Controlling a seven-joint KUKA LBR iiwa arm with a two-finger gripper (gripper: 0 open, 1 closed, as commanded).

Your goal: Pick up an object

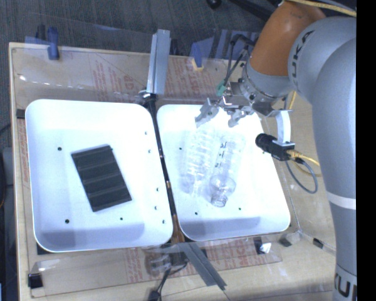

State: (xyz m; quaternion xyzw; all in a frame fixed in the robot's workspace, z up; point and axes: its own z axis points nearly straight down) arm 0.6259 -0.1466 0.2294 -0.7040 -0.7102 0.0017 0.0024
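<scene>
Two bins (44, 115); my fingers (222, 113) hung spread and empty over the right one's far edge (above the clear bottle (216, 165)), poised to descend.

arm (326, 61): cut off at right edge | clear bottles (210, 162): outlines faint, count unclear

Grey arm (338, 105), just right of the gripper (220, 113): partial black letters "UKA" on the casing by the orange band, cut by the curve. More black letters on the arm's lower casing, well below and right of the gripper, cut off, unreadable. Faint red print on the tabletop (100, 74) left of the gripper, too blurred to read.
</scene>
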